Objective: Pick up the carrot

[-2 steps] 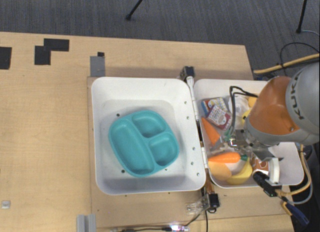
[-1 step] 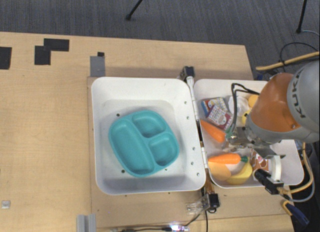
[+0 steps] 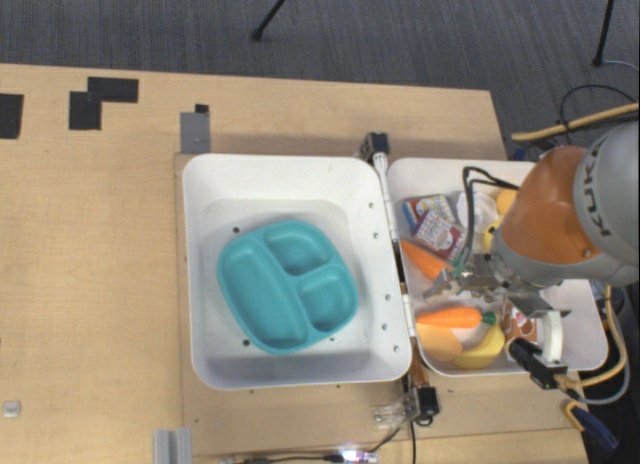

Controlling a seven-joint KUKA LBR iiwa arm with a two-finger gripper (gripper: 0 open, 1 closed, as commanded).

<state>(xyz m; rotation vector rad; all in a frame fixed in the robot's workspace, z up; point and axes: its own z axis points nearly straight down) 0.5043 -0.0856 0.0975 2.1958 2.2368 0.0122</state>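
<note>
Camera view, tapered smooth carrot, curved banana

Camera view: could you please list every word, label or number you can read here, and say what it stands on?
"KU": large letters on the grey arm, cut off at the picture's edge.
Red and white packet in the right bin: printing too blurred to read.
Nothing else legible.

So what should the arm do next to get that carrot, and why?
Probably lower the end effector a little toward the carrot. The carrot lies in the right bin, beside a banana, and the end effector appears to sit just above it, with nothing visibly between its fingers.
</note>
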